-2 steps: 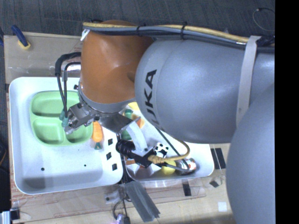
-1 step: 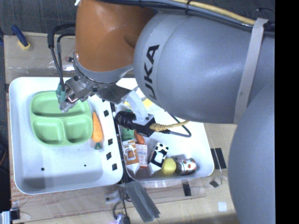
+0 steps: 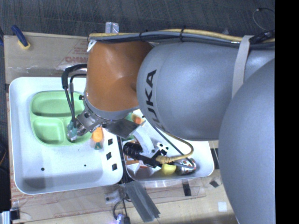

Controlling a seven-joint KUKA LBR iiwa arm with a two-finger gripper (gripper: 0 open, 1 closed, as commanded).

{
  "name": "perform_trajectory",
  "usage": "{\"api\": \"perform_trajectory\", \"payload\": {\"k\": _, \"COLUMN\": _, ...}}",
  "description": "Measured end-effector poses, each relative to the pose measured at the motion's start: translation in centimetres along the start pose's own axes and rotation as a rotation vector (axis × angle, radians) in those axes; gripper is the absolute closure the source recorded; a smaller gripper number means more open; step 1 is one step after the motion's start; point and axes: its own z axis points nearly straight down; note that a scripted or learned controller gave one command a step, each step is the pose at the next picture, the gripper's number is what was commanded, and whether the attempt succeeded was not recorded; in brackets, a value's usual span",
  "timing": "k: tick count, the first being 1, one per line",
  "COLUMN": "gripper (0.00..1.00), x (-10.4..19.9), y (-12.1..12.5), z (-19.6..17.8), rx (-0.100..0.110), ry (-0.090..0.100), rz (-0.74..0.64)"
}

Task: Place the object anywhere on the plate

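Note:
A light green divided plate [image 3: 49, 113] lies in the left white bin [image 3: 56, 171]. My gripper [image 3: 73, 132] hangs low over the plate's lower right corner, at its rim. Just right of the gripper, an orange carrot-like object [image 3: 97, 135] with a green end lies near the wall between the two bins. I see nothing clearly held by the gripper. The arm's orange band and grey body hide the plate's right side and much of the right bin.
The right bin [image 3: 205, 169] holds a yellow object [image 3: 168, 169], a shiny metal item [image 3: 188, 165] and a small orange piece [image 3: 136, 119], partly under the arm. The left bin's floor shows bare white below the plate.

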Motion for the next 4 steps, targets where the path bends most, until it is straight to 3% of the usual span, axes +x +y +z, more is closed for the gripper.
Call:
{"api": "perform_trajectory", "payload": {"k": 1, "gripper": 1.0, "x": -8.2, "y": 1.4, "z": -4.4, "rx": -0.004, "ry": 0.0, "rz": 0.17}}
{"api": "perform_trajectory", "payload": {"k": 2, "gripper": 1.0, "x": -10.5, "y": -6.7, "z": -4.6, "rx": -0.003, "ry": 0.001, "rz": 0.254}}
{"api": "perform_trajectory", "payload": {"k": 4, "gripper": 1.0, "x": -10.5, "y": -6.5, "z": -6.2, "rx": 0.008, "ry": 0.001, "rz": 0.237}}
